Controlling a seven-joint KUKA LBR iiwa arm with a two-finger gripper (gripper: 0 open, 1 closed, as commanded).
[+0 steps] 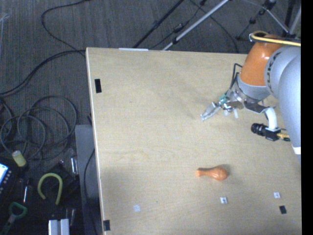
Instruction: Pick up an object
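That orange pear-shaped toy (213,173) at 6 o'clock from the empty, apart-fingered gripper (211,112) looks light, smooth; grab its fat end.

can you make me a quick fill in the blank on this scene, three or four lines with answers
1. The object lying on the bench top is ____ in colour.
2. The gripper is above the bench, away from the orange object, so it holds ____.
3. In the camera view the object lies ____ the gripper.
4. The band above the arm's wrist is ____.

Missing words: orange; nothing; below; orange
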